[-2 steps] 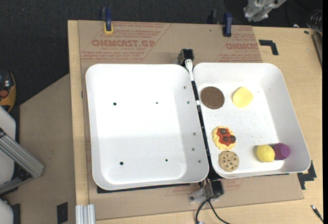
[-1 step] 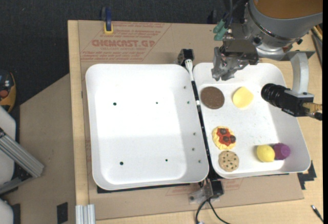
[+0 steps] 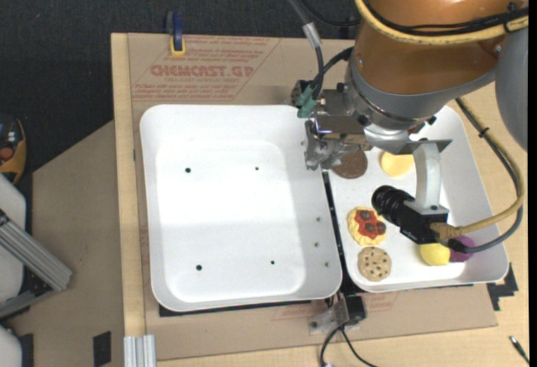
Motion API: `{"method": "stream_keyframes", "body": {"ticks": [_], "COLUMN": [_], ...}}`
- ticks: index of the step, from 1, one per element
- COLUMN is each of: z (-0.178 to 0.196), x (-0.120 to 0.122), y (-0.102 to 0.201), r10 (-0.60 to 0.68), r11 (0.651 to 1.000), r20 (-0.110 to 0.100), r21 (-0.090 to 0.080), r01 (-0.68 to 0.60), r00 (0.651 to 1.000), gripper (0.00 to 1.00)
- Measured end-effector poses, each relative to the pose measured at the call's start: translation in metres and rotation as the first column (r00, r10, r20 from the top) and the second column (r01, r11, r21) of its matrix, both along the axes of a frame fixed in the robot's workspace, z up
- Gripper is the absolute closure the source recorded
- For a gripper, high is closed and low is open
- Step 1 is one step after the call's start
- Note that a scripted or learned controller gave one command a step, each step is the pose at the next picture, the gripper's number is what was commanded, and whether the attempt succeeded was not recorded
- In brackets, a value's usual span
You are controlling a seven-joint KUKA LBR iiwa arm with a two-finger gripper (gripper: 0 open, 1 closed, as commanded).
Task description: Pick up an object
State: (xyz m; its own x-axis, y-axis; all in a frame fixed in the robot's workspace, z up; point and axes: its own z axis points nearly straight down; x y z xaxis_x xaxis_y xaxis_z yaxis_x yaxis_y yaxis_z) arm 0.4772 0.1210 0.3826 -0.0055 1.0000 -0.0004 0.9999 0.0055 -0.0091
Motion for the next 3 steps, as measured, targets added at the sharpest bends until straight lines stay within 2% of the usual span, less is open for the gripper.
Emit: {"method": "stream_keyframes", "body": {"ticks": [1,2,3], "z": [0.015,0.162,0.003], "x": [0.002,0.002,0.006], "y": [-0.004,0.016,0.073], "r10": [-0.005,-0.002,0.0], "r11": [1.0,1.0,1.0], "r20": [0.012,0.029,-0.005], "r21": [0.001,0.007,-0.004], "r01": [0.005,0.002,0.0], "r00": [1.0,1.0,1.0], "gripper": [1.0,1.0,1.0]}}
